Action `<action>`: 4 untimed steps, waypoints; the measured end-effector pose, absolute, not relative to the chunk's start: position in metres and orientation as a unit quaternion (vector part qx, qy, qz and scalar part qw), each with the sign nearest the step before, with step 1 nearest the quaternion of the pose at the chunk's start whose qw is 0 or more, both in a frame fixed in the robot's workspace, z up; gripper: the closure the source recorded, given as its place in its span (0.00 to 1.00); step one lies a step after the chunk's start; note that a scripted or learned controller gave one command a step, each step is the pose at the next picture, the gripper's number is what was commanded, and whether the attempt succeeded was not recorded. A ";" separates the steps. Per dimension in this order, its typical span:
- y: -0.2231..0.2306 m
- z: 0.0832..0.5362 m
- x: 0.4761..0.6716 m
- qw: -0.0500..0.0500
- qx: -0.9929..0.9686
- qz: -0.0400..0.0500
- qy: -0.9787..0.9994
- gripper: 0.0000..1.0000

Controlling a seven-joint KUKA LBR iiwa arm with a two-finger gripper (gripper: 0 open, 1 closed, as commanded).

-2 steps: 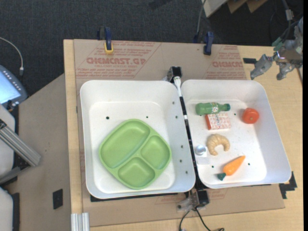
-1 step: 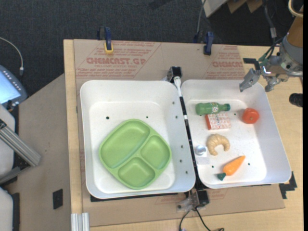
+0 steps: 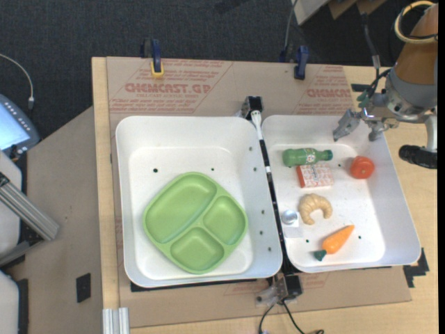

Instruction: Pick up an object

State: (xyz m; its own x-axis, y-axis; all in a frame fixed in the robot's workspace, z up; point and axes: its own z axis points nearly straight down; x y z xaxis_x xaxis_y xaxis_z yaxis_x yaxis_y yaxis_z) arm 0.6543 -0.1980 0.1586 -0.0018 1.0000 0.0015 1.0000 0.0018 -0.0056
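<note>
The right bin (image 3: 396, 207) holds a green bottle (image 3: 306, 156) lying on its side, with a red and white box (image 3: 316, 176) just below it. A red tomato (image 3: 361, 167) sits to their right. A croissant (image 3: 315, 207) and an orange carrot (image 3: 336, 240) lie nearer the front. My gripper (image 3: 360, 128) hovers over the bin's back edge, above the tomato and to the right of the bottle. Its two fingers are spread open with nothing between them.
The left bin (image 3: 132, 152) holds a green divided plate (image 3: 196, 221). A small pale object (image 3: 290, 219) lies by the right bin's left wall. Blue clamps (image 3: 300, 62) grip the cardboard at the back. A black divider (image 3: 263, 152) runs between the bins.
</note>
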 end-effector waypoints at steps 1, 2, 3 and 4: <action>-0.198 0.115 0.649 0.003 -0.707 0.002 -0.707 0.00; -0.198 0.130 0.652 -0.001 -0.707 0.000 -0.708 1.00; -0.197 0.174 0.652 -0.004 -0.707 -0.002 -0.708 1.00; -0.197 0.229 0.654 -0.005 -0.707 -0.002 -0.707 1.00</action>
